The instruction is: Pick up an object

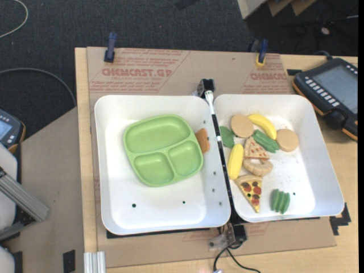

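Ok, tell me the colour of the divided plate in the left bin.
The divided plate is light green, plain with no pattern, seen clearly in the camera view.

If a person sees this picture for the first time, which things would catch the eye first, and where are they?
Probably the green divided tray, lying alone in the middle of the left bin. Next, the heap of toy food in the right bin: a banana on top, a corn cob at its left, a pizza slice below.
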### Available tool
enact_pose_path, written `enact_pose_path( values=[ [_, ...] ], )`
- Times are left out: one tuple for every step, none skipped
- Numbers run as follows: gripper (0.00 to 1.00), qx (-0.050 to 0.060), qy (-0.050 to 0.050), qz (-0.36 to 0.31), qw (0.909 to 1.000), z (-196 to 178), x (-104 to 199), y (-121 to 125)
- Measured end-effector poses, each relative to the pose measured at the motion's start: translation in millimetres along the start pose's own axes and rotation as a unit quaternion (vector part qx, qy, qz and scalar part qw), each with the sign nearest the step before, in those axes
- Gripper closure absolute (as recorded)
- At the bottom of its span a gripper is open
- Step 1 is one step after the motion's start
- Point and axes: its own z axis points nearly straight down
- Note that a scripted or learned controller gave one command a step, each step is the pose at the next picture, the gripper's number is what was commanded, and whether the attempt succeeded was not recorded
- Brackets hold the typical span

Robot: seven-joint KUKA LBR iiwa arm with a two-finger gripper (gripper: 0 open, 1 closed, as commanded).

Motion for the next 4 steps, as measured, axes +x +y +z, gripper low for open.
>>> enact_pose_path(
  values=[
    [1.00,0.009,0.004,0.000,1.0000,79,2,-1],
    [1.00,0.008,0.005,-0.002,1.0000,129,40,-1],
    [1.00,0.008,0.005,-0.004,0.9999,165,106,7],
    [1.00,0.008,0.005,-0.005,0.9999,199,193,15]
  ],
)
